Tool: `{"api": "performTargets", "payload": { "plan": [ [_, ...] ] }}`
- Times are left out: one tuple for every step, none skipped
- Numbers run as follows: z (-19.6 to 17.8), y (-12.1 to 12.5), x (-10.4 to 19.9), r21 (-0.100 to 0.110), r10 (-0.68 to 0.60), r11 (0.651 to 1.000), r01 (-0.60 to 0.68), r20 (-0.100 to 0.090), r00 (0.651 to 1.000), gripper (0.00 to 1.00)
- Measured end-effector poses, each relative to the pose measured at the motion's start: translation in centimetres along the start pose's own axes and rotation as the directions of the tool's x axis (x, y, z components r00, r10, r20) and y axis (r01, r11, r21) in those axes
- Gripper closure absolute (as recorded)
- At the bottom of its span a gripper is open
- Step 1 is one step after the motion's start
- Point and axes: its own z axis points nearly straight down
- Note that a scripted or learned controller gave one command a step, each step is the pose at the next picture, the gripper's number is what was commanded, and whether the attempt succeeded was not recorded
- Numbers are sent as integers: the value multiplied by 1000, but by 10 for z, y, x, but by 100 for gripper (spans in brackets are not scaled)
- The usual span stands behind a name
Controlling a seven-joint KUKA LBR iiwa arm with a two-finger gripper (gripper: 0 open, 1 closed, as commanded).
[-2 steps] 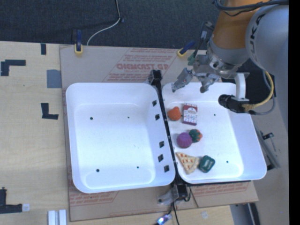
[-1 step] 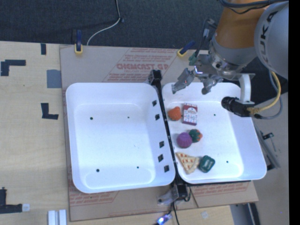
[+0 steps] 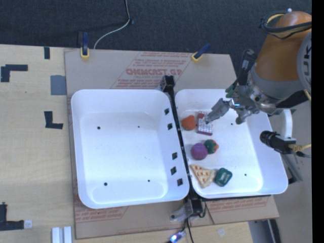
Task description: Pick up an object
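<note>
I see the claw (image 3: 210, 116) low in the right bin (image 3: 253, 156), over a small purple-and-white packet (image 3: 204, 128); can't tell its state. Orange ball (image 3: 188, 122) sits just beside.

I see two bins, the left bin (image 3: 121, 151) and the right bin (image 3: 253, 161), both smooth white plastic with a slight sheen. They sit on a matt brown cardboard sheet (image 3: 147, 72) over a pale wood-look bench (image 3: 30, 151). My arm (image 3: 283, 44) shows a glossy orange shell. The waffle toy (image 3: 202, 175) looks ridged, the purple ball (image 3: 198, 151) matt.
</note>
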Motion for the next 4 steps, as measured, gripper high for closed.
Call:
{"api": "performTargets", "payload": {
  "plan": [
    [57,-72,-22,7,0,1000,0,-3,1000,0],
    [-71,-34,-37,-18,-6,1000,6,3,1000,0],
    [-129,0,56,-13,-17,1000,17,-3,1000,0],
    [-273,9,50,-24,-7,1000,7,0,1000,0]
  ]
}}
